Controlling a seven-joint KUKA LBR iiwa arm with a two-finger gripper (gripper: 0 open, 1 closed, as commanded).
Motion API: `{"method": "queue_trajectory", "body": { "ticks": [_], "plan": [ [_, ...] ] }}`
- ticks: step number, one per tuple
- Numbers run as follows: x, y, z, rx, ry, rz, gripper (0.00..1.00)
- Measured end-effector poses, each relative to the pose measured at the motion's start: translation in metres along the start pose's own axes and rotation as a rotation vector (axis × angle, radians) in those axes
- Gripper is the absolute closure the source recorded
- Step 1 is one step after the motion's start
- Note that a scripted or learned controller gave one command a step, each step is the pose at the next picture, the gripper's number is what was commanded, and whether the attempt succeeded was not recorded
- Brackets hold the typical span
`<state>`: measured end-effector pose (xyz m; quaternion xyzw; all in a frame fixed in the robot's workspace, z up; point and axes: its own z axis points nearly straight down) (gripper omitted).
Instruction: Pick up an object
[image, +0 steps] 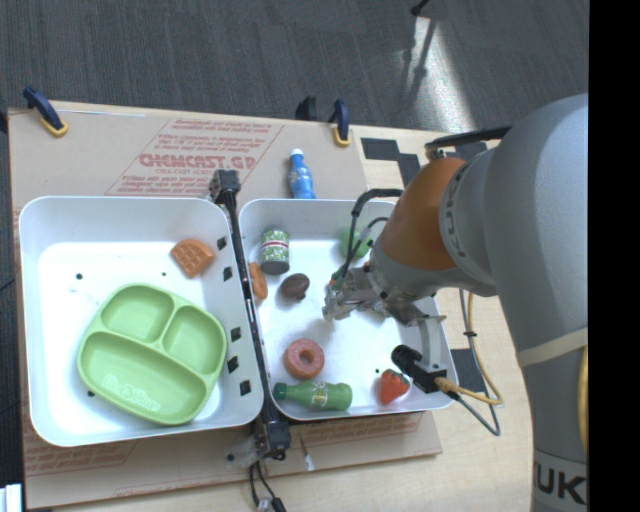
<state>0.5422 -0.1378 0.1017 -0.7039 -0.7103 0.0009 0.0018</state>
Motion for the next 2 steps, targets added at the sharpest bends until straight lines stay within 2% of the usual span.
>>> {"method": "queue_trajectory", "body": {
  "ticks": [1, 2],
  "plan": [
    [-0.024, -0.054, -0.125, -0.007, -0.003, 0.004, 1.00],
    [-0.020, 0.033, -0.164, -0.006, -0.002, 0.004, 1.00]
  ]
}}
